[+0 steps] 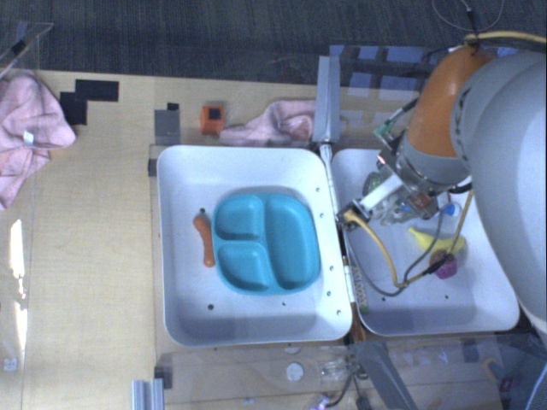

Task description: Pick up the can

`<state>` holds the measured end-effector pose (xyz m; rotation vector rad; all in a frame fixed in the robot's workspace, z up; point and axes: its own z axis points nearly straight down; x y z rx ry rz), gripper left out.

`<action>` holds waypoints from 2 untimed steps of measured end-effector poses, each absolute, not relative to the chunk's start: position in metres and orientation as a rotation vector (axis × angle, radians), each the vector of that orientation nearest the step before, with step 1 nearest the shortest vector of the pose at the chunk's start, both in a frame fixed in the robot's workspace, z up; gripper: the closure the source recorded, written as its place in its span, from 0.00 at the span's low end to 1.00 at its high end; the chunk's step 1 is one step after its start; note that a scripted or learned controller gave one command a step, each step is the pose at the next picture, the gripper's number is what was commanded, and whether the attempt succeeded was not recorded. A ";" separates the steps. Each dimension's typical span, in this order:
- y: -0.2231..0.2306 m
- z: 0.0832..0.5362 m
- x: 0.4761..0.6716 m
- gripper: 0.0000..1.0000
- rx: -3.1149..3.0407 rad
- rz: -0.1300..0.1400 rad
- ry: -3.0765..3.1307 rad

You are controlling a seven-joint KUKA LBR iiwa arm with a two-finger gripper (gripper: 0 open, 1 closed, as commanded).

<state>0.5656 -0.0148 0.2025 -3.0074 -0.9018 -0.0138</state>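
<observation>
Overhead slanted view of a wooden bench (pixel 85 254) bearing two shallow white bins side by side. The left bin (pixel 184 310) contains a blue divided plate (pixel 265 242) lying near its centre, with three compartments facing up. An orange carrot-shaped toy (pixel 204 239) lies just beside the plate's left edge, roughly parallel to it.

The grey arm (pixel 504 152), with its orange band (pixel 440 101), reaches in from the right and hangs over the right bin (pixel 427 314). The gripper (pixel 389 199) sits low over the upper left part of this bin, close to the divider between the two bins. Whether it is spread or pressed together cannot be told; cables and the wrist body cover it. A yellow cable (pixel 380 250) loops from the wrist down across the bin floor.

A can cannot be made out with certainty; a pale, shiny shape just under the wrist may be it, but it is too obscured to tell. A yellow object (pixel 436 239) and a small purple object (pixel 445 267) lie touching or nearly so in the right bin, beneath the arm.

Behind the bins, a pink cloth (pixel 273 126) and a small orange block (pixel 213 116) rest on the bench. A second pink cloth (pixel 30 131) lies at the far left.
</observation>
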 end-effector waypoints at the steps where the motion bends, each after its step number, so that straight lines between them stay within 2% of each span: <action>1: 0.035 0.184 0.525 1.00 -3.123 -0.007 -0.323; 2: 0.035 0.193 0.528 1.00 -3.122 -0.014 -0.326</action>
